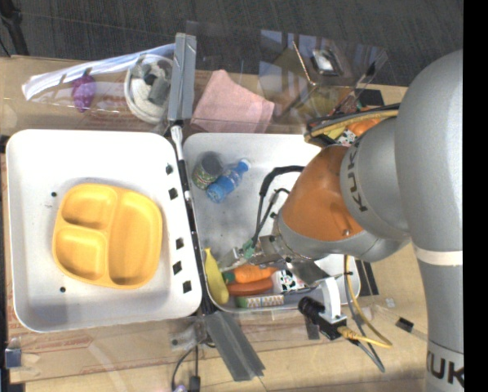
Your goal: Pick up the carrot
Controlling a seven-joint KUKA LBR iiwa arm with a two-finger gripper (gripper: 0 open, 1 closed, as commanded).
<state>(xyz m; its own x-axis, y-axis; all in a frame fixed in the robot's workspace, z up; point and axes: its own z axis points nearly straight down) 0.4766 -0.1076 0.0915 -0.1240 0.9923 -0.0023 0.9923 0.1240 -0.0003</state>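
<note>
Carrot (253, 282) lies on its side in the near corner of the right bin (252, 149), orange body running left to right, close to the bin's front wall. Just left of it stands a yellow banana (215, 277), curved along the divider side. Beneath the carrot, touching the front rim, sits a long flat packet (256, 301) with red and green print. A small black-and-white spotted item (286, 282) sits at the carrot's right end.

My arm (366, 202) comes in from the right, orange band over the middle of the right bin, wrist bent down toward the near corner. My claw (264, 254) sits just above the carrot, near its top edge; whether it is spread or pressed together I cannot tell, since the wrist and cabling cover it. Nothing visibly pinched.

Farther back in the right bin: a blue bottle (227, 181) tilted beside a grey round object (207, 168).

Left bin (32, 219) carries a yellow divided tray (108, 235), three compartments, lying flat near its middle.

Behind the bins on the worktop (15, 80): a pink cloth (232, 104) and a clear plastic bag (105, 84) with a purple item inside.
</note>
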